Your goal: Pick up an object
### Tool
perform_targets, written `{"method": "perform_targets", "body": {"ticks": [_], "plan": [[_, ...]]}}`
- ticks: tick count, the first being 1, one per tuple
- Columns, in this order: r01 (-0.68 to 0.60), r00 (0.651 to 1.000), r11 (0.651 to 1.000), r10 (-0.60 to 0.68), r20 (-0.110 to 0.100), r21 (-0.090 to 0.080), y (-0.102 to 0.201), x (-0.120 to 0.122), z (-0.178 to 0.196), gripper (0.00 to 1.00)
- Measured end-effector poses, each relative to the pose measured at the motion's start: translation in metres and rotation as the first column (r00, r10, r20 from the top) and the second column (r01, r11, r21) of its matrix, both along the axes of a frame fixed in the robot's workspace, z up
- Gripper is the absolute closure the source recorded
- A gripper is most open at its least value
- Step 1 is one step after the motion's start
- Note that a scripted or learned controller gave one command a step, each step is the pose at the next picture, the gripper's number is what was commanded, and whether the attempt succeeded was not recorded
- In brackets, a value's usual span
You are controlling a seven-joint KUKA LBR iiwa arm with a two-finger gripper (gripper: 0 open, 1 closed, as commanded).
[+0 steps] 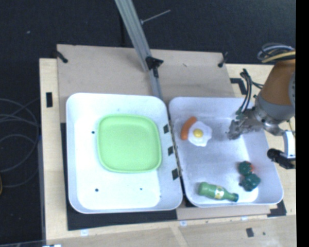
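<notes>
The right bin holds several toys: a fried egg with an orange sausage-like piece beside it at the upper left, a green bottle lying near the front edge, and dark green toys with a bit of red at the right. My gripper hangs over the bin's upper right part, to the right of the egg and apart from it. Nothing shows between its tips.
The left bin holds a light green square plate. A grey metal pole slants from the top down to the gap between the bins. Cables trail at the far left.
</notes>
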State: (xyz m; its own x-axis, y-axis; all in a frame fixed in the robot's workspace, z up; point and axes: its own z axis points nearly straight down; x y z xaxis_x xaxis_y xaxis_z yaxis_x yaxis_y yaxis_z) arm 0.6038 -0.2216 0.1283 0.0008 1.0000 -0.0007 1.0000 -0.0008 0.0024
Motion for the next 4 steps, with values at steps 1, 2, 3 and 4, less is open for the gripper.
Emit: {"method": "perform_targets", "body": {"ticks": [1, 2, 3, 4], "plan": [[0.0, 1.0, 1.0, 0.0, 0.003, -0.001, -0.006, 0.009, 0.048, 1.0], [-0.001, 1.0, 1.0, 0.001, 0.003, -0.001, -0.005, 0.02, 0.101, 1.0], [-0.001, 1.0, 1.0, 0.001, 0.001, 0.0, -0.005, 0.02, 0.128, 1.0], [-0.003, 1.0, 1.0, 0.003, -0.002, 0.001, 0.048, 0.009, 0.122, 1.0]]}}
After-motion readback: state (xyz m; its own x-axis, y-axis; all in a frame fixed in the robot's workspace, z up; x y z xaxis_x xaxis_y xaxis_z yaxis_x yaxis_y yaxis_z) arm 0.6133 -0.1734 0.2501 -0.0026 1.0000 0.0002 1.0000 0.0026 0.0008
